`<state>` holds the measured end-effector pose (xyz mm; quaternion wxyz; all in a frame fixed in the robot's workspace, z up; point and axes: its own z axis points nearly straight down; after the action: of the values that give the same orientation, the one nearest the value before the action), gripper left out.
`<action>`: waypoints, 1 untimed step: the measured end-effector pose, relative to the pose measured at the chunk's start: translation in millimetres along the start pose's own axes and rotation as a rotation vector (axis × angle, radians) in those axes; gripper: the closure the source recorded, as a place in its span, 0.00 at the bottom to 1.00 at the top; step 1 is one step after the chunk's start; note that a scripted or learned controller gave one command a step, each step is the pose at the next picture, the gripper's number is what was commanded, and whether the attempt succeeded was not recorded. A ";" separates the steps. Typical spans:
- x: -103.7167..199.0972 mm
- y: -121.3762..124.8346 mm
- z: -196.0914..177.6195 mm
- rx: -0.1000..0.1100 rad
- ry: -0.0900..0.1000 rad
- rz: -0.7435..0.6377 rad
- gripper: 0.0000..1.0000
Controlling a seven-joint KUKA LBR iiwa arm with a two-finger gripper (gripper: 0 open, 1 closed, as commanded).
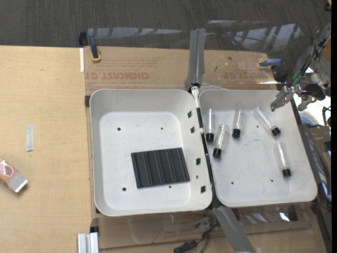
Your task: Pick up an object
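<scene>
We're at the approach step: nothing is picked yet. Our grey metal two-finger gripper (pixel 287 96) sits at the upper right rim of the right shallow white plastic bin (pixel 310 191), above the bin's back right corner, touching none of the contents as far as we can see. Jaw state: we cannot tell, since the tip is small and lost against bright clutter at the frame's edge; nothing shows between them. Candidate objects all lie in the right bin: five clear plastic tubes with black caps. Nearest to the gripper is the tilted clear tube (pixel 266 122) just below it; another clear tube (pixel 282 160) lies further toward the front, and three more (pixel 221 140) cluster near the divider. The left shallow white bin (pixel 100 141) carries a dark grey ribbed rectangular pad (pixel 160 167). Next move, as we judge it: descend over the nearest tube, align the jaws across its narrow axis, and close on the middle. Risk: a round tube rolls away.
</scene>
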<state>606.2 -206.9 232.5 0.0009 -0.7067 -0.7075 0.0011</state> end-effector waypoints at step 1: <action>-15.8 7.9 -92.6 -0.004 -0.003 -0.251 0.00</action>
<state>614.4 -222.6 325.0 -0.0014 -0.6125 -0.7905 0.0006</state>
